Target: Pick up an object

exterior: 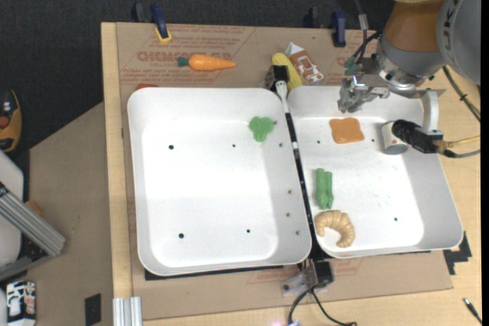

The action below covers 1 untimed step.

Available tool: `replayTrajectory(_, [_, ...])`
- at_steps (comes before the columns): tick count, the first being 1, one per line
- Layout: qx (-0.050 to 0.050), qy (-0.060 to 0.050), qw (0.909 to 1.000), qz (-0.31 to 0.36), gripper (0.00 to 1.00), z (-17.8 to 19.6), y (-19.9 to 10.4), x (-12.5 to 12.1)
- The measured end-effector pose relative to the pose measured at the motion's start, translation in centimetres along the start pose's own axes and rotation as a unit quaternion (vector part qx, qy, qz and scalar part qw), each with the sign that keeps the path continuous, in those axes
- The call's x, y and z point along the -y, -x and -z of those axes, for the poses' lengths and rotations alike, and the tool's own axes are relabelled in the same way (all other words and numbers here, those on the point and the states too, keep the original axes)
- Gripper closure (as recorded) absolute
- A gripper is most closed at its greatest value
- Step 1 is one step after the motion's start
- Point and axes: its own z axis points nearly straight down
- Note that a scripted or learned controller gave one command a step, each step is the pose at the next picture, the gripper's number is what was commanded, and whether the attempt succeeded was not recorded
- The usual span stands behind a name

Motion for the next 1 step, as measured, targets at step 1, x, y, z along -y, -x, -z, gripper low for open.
replayTrajectory(1, [0.003, -0.004, 1.0, -0.007, 1.0, 3.06, 9.98, -0.32])
